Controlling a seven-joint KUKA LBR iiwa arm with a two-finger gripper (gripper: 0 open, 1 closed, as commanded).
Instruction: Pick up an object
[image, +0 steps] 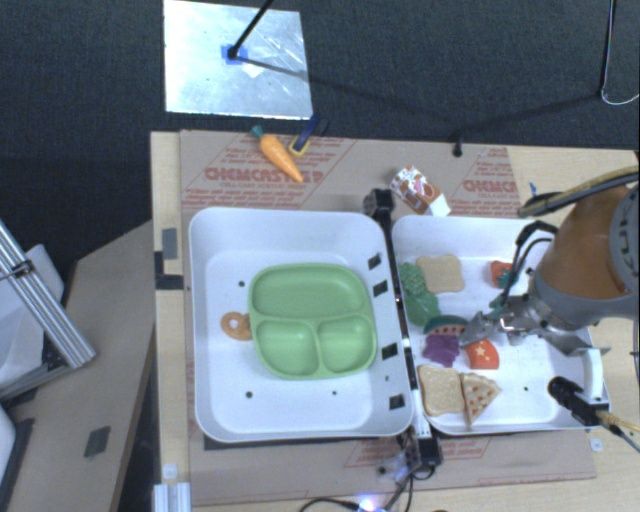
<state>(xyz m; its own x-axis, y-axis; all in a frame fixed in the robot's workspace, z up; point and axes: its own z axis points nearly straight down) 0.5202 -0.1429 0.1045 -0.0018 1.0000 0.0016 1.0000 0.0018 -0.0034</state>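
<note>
The right bin (530, 415) holds several toy foods: a bread slice (440, 272), a green leafy piece (417, 298), a watermelon wedge (447, 324), a purple piece (441, 348), a small red piece (484, 354), a toast slice (439, 392), a pizza wedge (479, 396) and a red piece (502, 271) at the back. My gripper (492, 326) hangs low in this bin, just above the small red piece and right of the watermelon wedge. Nothing is visibly held.
The left bin (215, 400) holds a green divided plate (312, 320) and an orange ring (237, 326). A toy carrot (280, 157) and a small carton (420, 190) lie on the bench behind the bins. The grey arm (590, 275) covers the right bin's right side.
</note>
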